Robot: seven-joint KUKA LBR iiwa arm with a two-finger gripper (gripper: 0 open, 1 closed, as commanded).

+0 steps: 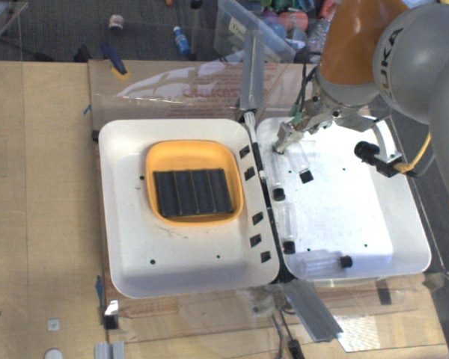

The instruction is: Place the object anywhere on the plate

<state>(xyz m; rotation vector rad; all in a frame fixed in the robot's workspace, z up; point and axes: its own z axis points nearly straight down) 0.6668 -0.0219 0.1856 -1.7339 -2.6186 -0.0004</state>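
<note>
You see the gripper (283, 142) low over the right bin's (404, 230) upper-left corner; you cannot tell its state. The dark ridged object (193, 193) lies on the orange plate (159, 158) in the left bin (120, 253). Partial lettering "UKA" marks the arm (411, 58).

**Two bins, side by side**

Left bin (127, 268) touching right bin (404, 238) along a shared divider (256, 193) at centre. In the left bin, a plate (193, 153), slightly toward 12 o'clock of that bin's middle; on the plate, a ridged block (193, 193). Over the right bin's 11 o'clock corner, the gripper (283, 140), reaching in from 2 o'clock. Beyond both bins at 12 o'clock, a tub of toys (243, 21).
</note>
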